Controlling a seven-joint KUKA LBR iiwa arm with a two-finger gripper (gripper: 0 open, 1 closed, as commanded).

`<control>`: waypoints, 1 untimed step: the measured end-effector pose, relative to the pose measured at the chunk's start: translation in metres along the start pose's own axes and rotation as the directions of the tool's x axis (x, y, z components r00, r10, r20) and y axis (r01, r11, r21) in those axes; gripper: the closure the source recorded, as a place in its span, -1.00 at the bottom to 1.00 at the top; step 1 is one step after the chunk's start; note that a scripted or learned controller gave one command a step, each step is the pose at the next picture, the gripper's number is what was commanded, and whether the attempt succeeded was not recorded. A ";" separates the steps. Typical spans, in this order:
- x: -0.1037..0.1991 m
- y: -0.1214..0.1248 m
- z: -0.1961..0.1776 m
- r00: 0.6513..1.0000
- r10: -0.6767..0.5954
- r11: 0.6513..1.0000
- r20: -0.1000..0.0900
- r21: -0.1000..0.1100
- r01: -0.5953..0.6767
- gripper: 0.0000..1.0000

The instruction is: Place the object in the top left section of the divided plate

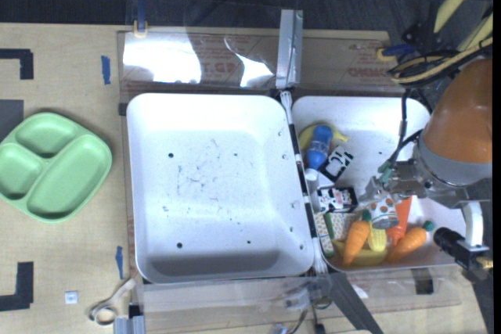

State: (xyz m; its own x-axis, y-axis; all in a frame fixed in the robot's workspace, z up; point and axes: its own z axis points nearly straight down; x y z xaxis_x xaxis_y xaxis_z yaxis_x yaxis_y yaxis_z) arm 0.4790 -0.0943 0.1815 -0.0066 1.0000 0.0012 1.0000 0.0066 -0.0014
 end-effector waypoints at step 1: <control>-0.022 0.001 -0.172 0.996 -0.084 0.996 0.002 -0.003 0.084 1.00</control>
State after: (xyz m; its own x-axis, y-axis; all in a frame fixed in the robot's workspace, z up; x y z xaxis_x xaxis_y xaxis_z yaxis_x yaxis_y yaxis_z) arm 0.4804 -0.1170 0.3531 -0.0910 0.9958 -0.0009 0.9958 0.0910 0.0018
